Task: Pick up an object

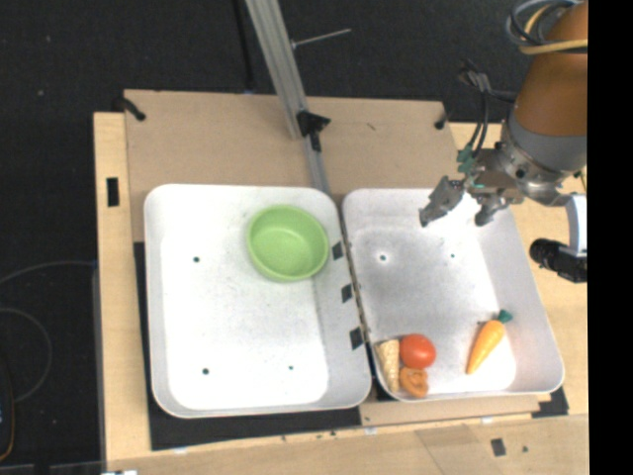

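Carrot (pixel 485 345) lay near the right bin's (pixel 435 265) front right corner, its long axis slanted, green top toward the bin's right rim and tip toward the front edge. A tomato (pixel 417 350) and some bread-like pieces (pixel 390 362) crowded the bin's front left corner, probably pushed together. The claw (pixel 461 208) hung over the bin's back edge with fingers apart and nothing between them, seemingly waiting to descend.

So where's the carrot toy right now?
The toy carrot lies in the right bin, near its front right corner, with the red tomato just to its left. The gripper hangs open near the bin's far edge.
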